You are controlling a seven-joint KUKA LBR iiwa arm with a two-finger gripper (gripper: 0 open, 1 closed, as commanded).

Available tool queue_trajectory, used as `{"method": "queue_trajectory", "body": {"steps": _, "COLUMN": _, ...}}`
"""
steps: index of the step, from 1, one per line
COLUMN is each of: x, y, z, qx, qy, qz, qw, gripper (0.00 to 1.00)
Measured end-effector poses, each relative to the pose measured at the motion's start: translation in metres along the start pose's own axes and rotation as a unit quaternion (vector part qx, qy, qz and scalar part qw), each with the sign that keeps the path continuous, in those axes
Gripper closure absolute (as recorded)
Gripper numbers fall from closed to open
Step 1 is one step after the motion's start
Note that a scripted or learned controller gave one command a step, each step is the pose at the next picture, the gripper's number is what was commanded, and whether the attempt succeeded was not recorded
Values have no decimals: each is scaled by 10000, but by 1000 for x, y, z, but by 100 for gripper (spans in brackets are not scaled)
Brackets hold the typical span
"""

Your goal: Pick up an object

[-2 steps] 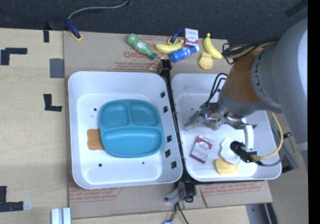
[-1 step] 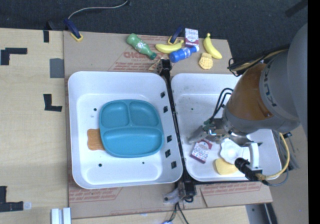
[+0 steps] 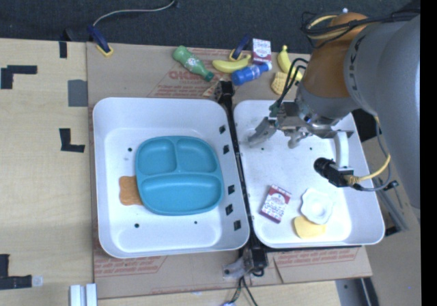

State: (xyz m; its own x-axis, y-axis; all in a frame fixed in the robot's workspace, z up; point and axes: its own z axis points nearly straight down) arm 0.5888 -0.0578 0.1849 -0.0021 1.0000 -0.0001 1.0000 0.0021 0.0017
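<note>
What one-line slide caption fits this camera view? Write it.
Grey arm's two-finger gripper hangs open over the right white bin, above a small red packet.

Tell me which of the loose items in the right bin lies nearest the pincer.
The small red packet. It lies toward the bin's middle, below the pincer, while the fried egg and the yellow piece sit farther off in the near right corner.

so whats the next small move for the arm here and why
Probably shift the gripper toward the camera and lower it over the small red box. The gripper hangs open above a bare stretch of the right bin with nothing between its fingers, and that box lies apart from the other items.
</note>
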Motion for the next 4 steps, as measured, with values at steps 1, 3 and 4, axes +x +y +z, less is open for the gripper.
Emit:
{"method": "queue_trajectory", "body": {"steps": 1, "x": 8, "y": -65, "z": 1, "qx": 21, "qy": 2, "qz": 12, "qw": 10000, "gripper": 0}}
{"method": "queue_trajectory", "body": {"steps": 3, "x": 2, "y": -6, "z": 0, "qx": 1, "qy": 1, "qz": 0, "qw": 10000, "gripper": 0}}
{"method": "queue_trajectory", "body": {"steps": 4, "x": -41, "y": -37, "z": 72, "qx": 29, "qy": -2, "qz": 16, "qw": 10000, "gripper": 0}}
